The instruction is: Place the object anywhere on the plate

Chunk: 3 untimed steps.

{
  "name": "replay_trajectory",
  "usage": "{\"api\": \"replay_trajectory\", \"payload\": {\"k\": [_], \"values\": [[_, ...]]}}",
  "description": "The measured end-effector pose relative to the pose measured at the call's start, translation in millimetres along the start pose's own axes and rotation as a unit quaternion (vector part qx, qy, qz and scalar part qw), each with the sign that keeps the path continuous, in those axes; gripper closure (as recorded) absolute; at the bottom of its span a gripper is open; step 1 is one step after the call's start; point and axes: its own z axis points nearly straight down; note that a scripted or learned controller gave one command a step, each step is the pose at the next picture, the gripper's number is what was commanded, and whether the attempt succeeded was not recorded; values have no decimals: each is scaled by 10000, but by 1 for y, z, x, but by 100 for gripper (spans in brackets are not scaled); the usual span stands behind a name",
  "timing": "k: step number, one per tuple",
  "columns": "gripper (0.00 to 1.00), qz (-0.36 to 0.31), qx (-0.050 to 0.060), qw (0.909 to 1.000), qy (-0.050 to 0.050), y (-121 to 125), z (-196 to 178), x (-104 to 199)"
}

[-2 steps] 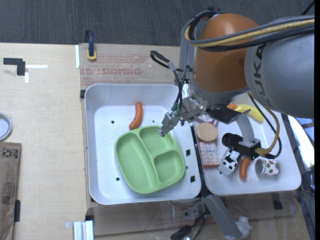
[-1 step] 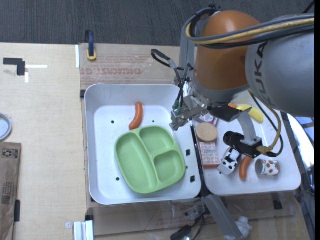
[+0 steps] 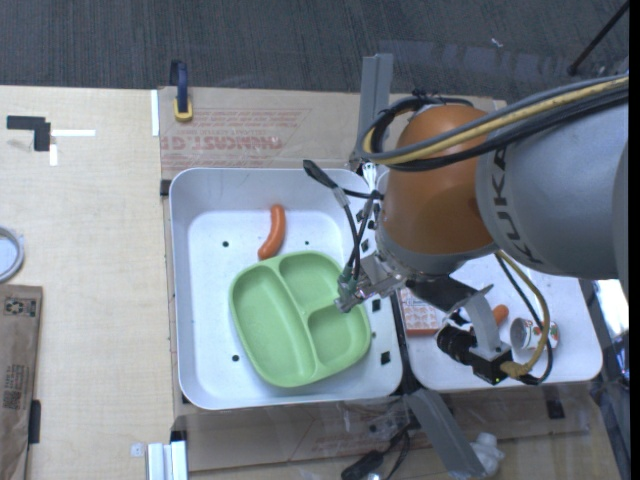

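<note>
Camera view: the gripper (image 3: 349, 298) hangs at the right rim of the green divided plate (image 3: 300, 318), arm coming in from the right. Can't tell jaw state — tips too small and dark, nothing visibly between them.

Task obj, an orange hot dog (image 3: 272, 231), lies on the left bin (image 3: 190, 298) floor just behind the plate's far rim, apart from it and well clear of the gripper.

Risks, as I judge them:
- gripper sits low by the plate's edge; a sideways move toward the sausage could clip the rim and shove the plate.
- sausage is round and slim, prob rolls or slips out of a pinch.
- it's near the plate rim, so a finger could land on the rim instead.

Containers: the plate's three compartments look bare. Right bin (image 3: 580, 363), right of the plate, holds a few small items, partly hidden by the arm.
</note>
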Motion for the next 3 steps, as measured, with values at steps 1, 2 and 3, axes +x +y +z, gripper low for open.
{"api": "replay_trajectory", "payload": {"k": [1, 2, 3], "values": [[100, 217, -2, 9998, -12, 44, -12, 102], [100, 2091, 8, 9779, -5, 23, 49, 54], [100, 3369, 13, 9415, -7, 28, 73, 67]]}}
